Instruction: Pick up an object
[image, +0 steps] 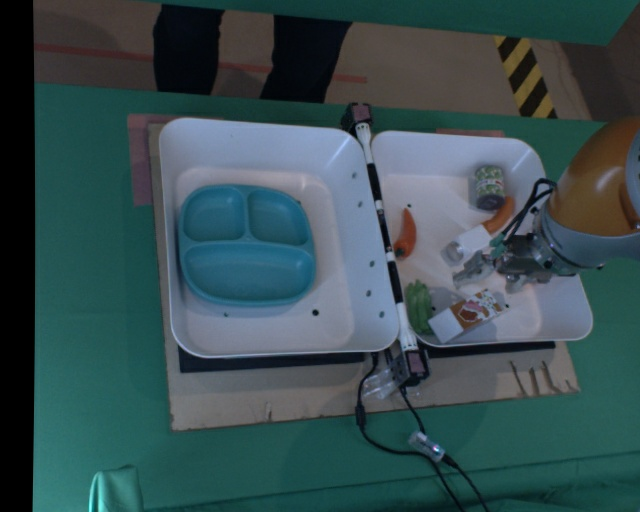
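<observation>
The right bin (560, 310) holds several small items. An orange-red pepper (405, 232) lies near the divider. A small patterned can (489, 186) stands at the back, with an orange piece (500, 214) just beside it. A white block (468, 243) sits mid-bin. At the front are a green leafy toy (418, 305) and a small printed carton (471, 311). My gripper (490, 277) hangs low over the bin's middle right, just behind the carton and right of the white block. It is open with nothing between its fingers.
The left bin (340, 190) carries a teal divided plate (246, 244). A black-and-white divider bar (383, 240) runs between the bins. Cables (400, 425) trail off the bench front. The arm's orange band (600, 185) overhangs the right bin's far right corner.
</observation>
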